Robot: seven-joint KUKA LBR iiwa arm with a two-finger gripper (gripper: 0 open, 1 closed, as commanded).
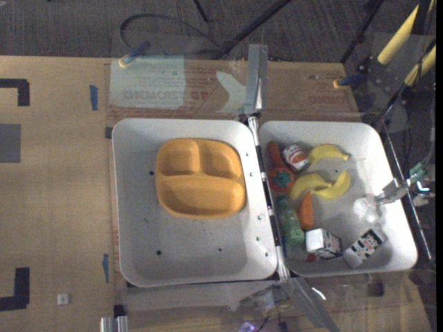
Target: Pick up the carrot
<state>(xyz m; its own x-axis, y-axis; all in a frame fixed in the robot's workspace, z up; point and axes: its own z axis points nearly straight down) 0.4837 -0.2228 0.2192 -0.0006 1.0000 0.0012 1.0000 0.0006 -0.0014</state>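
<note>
The end effector (398,189) hovers low at the right bin's (387,158) edge, grip state unclear; the carrot (306,210) lies well to its left

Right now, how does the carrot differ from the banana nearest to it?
The carrot is orange; the banana is yellow. The carrot is short and nearly straight, pointing toward the bin's near edge; the banana is longer, curved and lies crosswise. Both lie in the right bin, touching or almost so.
</note>
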